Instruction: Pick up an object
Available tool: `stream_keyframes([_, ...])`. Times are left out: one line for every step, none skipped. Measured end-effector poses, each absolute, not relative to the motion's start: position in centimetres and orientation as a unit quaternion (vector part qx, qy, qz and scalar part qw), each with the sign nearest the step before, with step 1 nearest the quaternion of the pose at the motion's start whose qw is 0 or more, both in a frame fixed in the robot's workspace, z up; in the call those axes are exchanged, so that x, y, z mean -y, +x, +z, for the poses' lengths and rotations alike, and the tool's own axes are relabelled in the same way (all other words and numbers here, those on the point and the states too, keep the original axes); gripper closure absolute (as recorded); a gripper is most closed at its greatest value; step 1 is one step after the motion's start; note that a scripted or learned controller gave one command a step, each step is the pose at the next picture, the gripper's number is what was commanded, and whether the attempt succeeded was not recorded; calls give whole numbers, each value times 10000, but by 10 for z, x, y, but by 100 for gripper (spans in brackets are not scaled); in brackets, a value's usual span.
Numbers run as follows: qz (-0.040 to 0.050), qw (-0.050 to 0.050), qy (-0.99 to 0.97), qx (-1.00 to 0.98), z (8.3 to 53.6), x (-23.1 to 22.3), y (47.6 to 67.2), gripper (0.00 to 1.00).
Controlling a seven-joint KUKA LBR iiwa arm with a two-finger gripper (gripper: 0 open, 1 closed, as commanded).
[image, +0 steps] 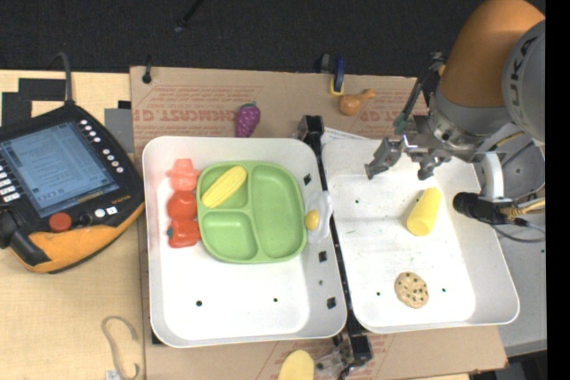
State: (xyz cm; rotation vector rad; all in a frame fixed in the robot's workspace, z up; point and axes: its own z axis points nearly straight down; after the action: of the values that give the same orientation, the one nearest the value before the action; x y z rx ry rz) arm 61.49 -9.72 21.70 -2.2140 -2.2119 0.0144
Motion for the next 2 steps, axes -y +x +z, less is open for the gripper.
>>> stream_keyframes([1,4,-7068,7074,225,97,618,0])
stream_keyframes([21,31,-7059,7083,162,90,621,0])
